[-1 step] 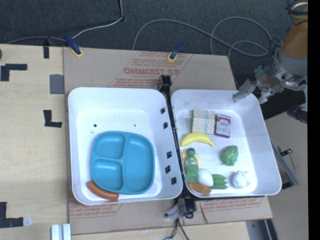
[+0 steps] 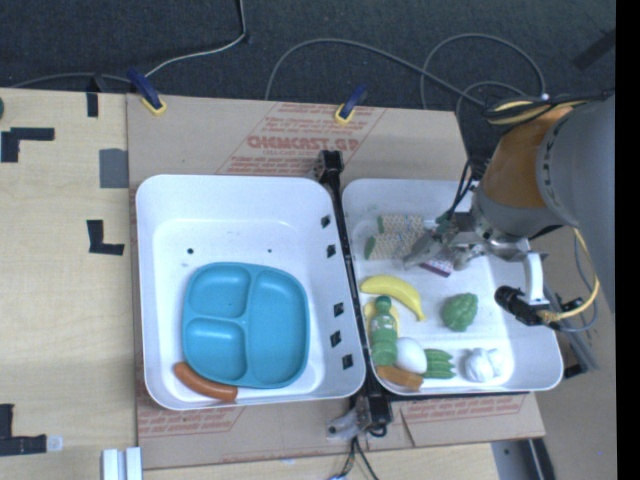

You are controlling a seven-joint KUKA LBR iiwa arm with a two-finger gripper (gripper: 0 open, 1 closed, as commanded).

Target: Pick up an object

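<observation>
Since the camera looks down at a slant, nearest to it in the right bin (image 2: 530, 376) is the front row: orange piece (image 2: 400, 376), white egg-shaped item (image 2: 411, 353), green pod-like piece (image 2: 438, 361), white lumpy item (image 2: 481, 365). Green bottle (image 2: 382, 330) stands just behind the egg. Next back: banana (image 2: 393, 292), and green leafy lump (image 2: 460, 311) apart to its right. In the left bin (image 2: 160, 268), a blue divided plate (image 2: 245, 323) with a sausage (image 2: 205, 383) at its front edge.

Farther back, my gripper (image 2: 442, 248) is low in the right bin over a small purple item (image 2: 434, 267), beside a speckled mesh-looking piece (image 2: 400, 232). Can't tell how far my jaws are apart, or whether anything is between them; too blurred.

Target guess: the purple item, right under the gripper. Looks small, flat and light, so likely to slide or tip on the smooth bin floor. I'd take it across its narrow width, centred, coming straight down. Risk: snagging the mesh piece, which lies close
</observation>
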